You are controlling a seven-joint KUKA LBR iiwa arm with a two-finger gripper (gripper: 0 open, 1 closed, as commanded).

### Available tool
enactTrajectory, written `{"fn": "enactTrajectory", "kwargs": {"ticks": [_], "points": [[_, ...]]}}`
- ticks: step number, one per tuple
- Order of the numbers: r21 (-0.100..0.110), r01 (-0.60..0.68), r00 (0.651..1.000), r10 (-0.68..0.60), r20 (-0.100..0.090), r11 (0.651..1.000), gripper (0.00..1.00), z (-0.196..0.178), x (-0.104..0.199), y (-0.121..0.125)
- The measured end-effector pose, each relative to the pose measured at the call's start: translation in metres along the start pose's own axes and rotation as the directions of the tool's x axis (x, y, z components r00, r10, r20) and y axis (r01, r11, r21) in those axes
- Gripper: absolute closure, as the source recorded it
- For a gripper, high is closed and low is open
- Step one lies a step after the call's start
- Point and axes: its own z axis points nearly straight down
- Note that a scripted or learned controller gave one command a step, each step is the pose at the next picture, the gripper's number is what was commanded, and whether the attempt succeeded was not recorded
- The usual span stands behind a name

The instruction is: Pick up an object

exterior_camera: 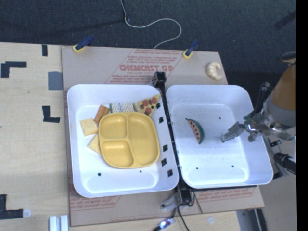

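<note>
**Figure: my gripper over the right bin, watermelon slice to its left**

The front rim of the right bin [226, 183] lies nearest the viewer, just below and to the left of my gripper [230, 134]. I reach in from the right, my orange band [284, 91] behind the wrist. My gripper hangs over the bin's right half; one grey finger [232, 133] points left and down toward the floor, and I cannot tell whether my gripper is released or clenched. Nothing shows between its tips. The watermelon slice [196, 130], red with a green rind, lies on the bin floor to the left of my gripper, near but apart. Farther left, the left bin [115, 186] holds a yellow divided plate [129, 139] with crackers [89, 126] and other small toy foods at its far and left edges.
</note>
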Motion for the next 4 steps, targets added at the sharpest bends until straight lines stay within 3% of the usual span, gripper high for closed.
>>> {"fn": "enactTrajectory", "kwargs": {"ticks": [2, 3, 4], "points": [[-0.004, 0.001, 1.000, -0.001, 0.002, 1.000, 0.00, 0.091, -0.001, 0.005], [-0.007, 0.001, 1.000, -0.001, 0.004, 1.000, 1.00, 0.078, -0.001, 0.006], [-0.007, 0.000, 1.000, 0.000, 0.002, 1.000, 1.00, 0.036, 0.000, 0.004]]}}
